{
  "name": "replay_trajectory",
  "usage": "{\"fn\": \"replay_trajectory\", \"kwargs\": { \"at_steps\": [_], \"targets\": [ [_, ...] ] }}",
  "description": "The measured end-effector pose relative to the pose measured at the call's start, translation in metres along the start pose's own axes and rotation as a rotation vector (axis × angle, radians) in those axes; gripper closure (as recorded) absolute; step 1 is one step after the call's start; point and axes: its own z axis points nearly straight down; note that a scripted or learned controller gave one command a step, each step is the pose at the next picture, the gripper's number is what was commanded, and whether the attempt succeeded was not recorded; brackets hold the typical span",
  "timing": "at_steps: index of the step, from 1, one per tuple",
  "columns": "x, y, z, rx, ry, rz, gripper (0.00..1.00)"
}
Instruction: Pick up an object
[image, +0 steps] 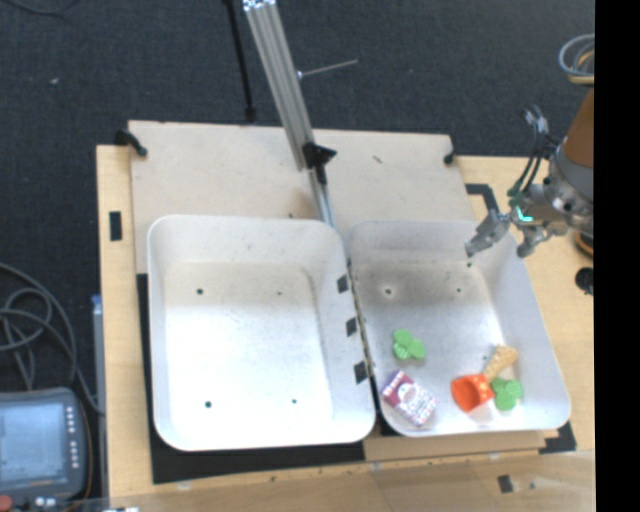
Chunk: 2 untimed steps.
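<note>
A pale wooden bench stands on dark carpet and bears two shallow white bins side by side, their floors speckled with grey scuffing. The left bin sits near a small screen unit and loose cables on the floor at the left. A slanted aluminium mast rises from the far side of the bench between the bins.

The right bin holds all the objects, clustered in its near half: a green toy toward the middle, a red-and-white patterned packet at the near left, and an orange cup-like piece touching a tan piece and a second green toy at the near right.

The gripper hangs over the right bin's far right corner, fingers spread, pinching nothing, well apart from the objects.
</note>
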Motion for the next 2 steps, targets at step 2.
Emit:
{"fn": "replay_trajectory", "kwargs": {
  "at_steps": [2],
  "targets": [
    [-0.005, -0.009, 0.047, 0.002, -0.002, 0.002, 0.0]
  ]
}}
